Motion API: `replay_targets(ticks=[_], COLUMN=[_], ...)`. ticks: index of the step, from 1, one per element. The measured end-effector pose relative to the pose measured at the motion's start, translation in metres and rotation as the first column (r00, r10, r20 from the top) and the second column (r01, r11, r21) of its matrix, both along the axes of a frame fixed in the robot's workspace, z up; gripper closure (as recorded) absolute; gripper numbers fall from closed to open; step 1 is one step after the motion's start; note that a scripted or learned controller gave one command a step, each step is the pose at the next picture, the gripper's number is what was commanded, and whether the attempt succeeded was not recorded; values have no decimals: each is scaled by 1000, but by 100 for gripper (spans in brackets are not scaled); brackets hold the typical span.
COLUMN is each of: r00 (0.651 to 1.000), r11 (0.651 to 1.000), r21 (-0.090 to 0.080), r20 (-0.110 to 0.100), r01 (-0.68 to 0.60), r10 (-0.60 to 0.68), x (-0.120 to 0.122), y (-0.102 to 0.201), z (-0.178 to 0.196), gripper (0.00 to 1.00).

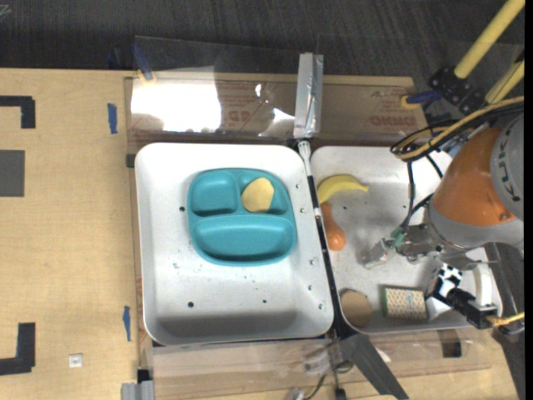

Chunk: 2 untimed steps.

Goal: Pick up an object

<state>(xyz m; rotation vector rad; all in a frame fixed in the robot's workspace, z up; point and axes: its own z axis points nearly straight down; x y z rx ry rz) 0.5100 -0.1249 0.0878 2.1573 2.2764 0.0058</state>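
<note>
Glossy white bins (158,223) w/ smooth teal divided tray (241,236).

One fixed cam, mounted above the bench, looking down at a slant. It takes in both white bins side by side: left bin (158,248) sits approx mid-frame, right bin (375,165) toward the right edge. Far enough back to show wooden bench top (67,223) at left and dark floor (250,7) along the top. Arm (479,182) enters from frame right. No 2nd view, so no overlap.
</note>
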Motion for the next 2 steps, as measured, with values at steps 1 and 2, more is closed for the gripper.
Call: replay_targets(ticks=[1, 2], r00=[952, 964], r11=[952, 964], r21=[-3, -3], r20=[-2, 2], r01=[-305, -265], r10=[305, 265], x=[6, 0], y=[-19, 3], z=[90, 0], gripper=[0, 0])
